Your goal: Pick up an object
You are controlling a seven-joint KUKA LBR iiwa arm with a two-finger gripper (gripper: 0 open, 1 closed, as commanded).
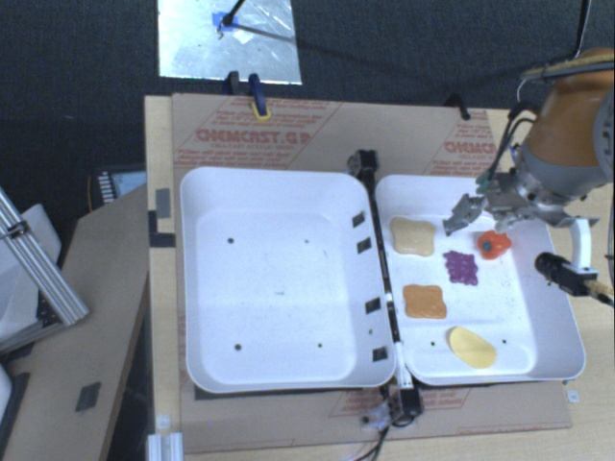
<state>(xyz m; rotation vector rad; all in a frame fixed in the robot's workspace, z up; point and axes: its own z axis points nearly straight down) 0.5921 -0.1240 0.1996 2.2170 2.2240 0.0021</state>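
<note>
Several small objects lie in the right bin (553, 329): a beige flat piece (413, 236), a purple cluster (462, 267), an orange-brown piece (424, 302), a yellow oval (472, 347) and a red-orange round object (494, 245). My gripper (479, 221) hangs low over the bin's back part, just above and slightly left of the red-orange object and right of the beige piece. It stands open, and nothing shows between its fingers.
The left bin (279, 286) sits beside the right one, with black clips (369, 248) along the shared wall. A black fixture (565, 272) juts over the right bin's right rim. A foil sheet (229, 27) lies beyond the bench, and a metal rail (34, 267) stands at the far left.
</note>
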